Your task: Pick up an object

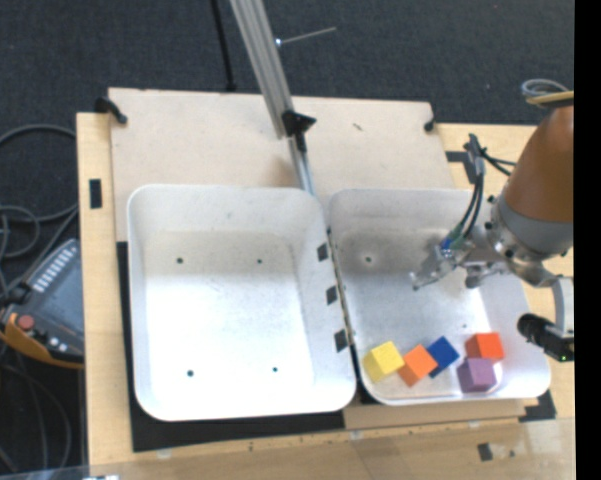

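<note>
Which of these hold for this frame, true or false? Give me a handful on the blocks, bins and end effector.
1. All the blocks lie in the right bin. True.
2. The yellow block sits at the right end of the row. False: it is at the left end, next to an orange block.
3. The end effector hangs over the right bin, apart from the blocks. True.
4. The purple block lies in the left bin. False: it lies in the right bin, below the red-orange block.
5. The blue block sits between the orange and purple blocks. True.
</note>
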